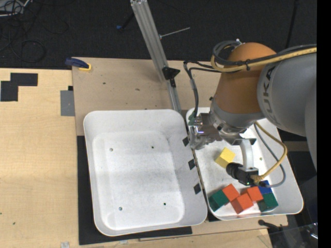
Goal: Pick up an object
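Gripper: the two-finger gripper (199,132) hangs over the far left corner of the right shallow white bin (289,200); I cannot tell whether it is open or closed.
Nearest object: a small yellow cube (225,157) lies alone on the right bin's floor, near the gripper and apart from everything else.
Other candidates: a cluster of orange, green and blue blocks (243,198) sits packed together, touching, at the bin's near edge.
Risk: descending here would likely meet the bin wall or bare floor, not the cube. In the cluster, a close could nudge neighbours or grab two.
Edges: the shared rim carries small black clips (191,164) just beside the gripper.
Open room: free floor around the cube; the left shallow white bin (103,133) offers wide space.
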